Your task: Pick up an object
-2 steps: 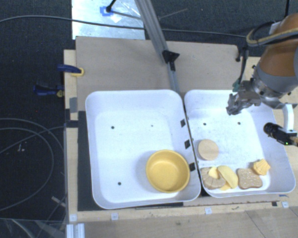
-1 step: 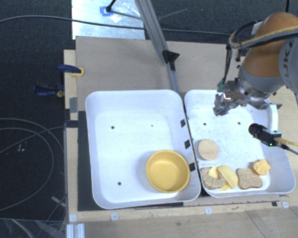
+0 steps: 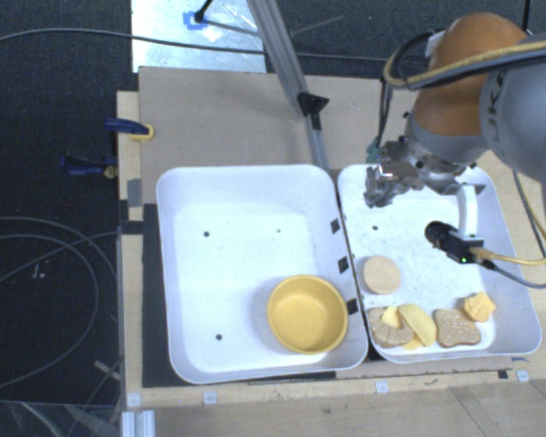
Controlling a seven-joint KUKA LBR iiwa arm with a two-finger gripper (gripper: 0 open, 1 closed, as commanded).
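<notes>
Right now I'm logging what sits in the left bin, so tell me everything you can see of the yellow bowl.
The yellow bowl is round and shallow, smooth and matte like plastic, the same yellow inside and out. It stands upright and looks empty. It rests on the floor of the left bin, in the near right corner, close to or against the bin's right wall.

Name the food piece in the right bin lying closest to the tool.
The round tan cracker; it lies alone, nearer the tool than the pieces along the front wall.
</notes>
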